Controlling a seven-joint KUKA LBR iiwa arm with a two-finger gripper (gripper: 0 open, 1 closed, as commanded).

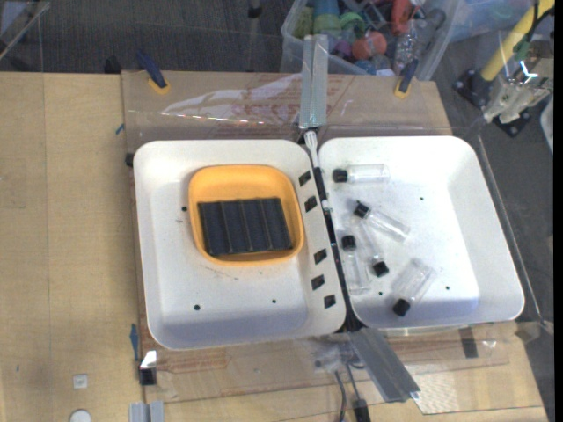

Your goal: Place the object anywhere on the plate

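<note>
Risk: the clear vials (387,227) (black caps, several, scattered in the right bin (457,174)) lie close together and some touching right of the orange plate (244,183) — a grasp could slip on the smooth round plastic or nudge a neighbour, so nothing reaches the plate. The plate, in the left bin (158,236), already carries a dark ribbed block (244,227), leaving little bare rim. Arm and gripper are out of frame — pose and finger state cannot be judged

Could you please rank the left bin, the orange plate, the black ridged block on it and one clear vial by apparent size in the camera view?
1. Left bin
2. Orange plate
3. Black ridged block
4. Clear vial

The vials look alike in size, so any of them ranks last.
</note>
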